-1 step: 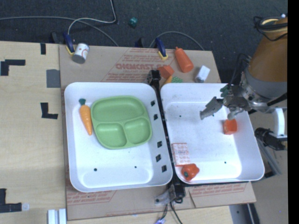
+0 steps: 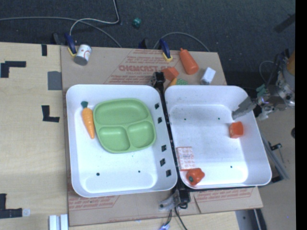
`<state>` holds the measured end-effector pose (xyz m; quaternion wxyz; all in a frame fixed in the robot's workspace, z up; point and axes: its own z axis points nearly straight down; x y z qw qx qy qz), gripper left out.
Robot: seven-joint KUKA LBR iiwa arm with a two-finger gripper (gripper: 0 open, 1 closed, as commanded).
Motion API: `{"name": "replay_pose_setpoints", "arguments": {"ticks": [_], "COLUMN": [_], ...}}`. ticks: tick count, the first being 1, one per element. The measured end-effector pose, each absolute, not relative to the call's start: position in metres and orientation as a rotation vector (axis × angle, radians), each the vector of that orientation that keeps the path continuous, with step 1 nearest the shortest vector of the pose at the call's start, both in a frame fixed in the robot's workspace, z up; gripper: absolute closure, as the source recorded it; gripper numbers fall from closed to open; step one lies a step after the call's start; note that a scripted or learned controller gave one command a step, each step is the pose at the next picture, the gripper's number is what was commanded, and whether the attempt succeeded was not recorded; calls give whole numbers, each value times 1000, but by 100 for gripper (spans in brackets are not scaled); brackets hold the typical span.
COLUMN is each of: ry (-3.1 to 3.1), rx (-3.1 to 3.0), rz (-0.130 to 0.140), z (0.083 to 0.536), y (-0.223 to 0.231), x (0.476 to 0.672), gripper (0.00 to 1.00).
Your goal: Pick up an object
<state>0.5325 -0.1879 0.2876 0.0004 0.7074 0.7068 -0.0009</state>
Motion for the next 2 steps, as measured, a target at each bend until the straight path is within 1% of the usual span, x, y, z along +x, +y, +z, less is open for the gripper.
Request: {"name": "replay_pose_setpoints", "arguments": {"ticks": [1, 2], "ry": [2224, 2219], "rx": [2223, 2216], "rz": [-3, 3], "z": [145, 89], "y": [-222, -189], "x": [559, 608], "gripper": [0, 0]}}
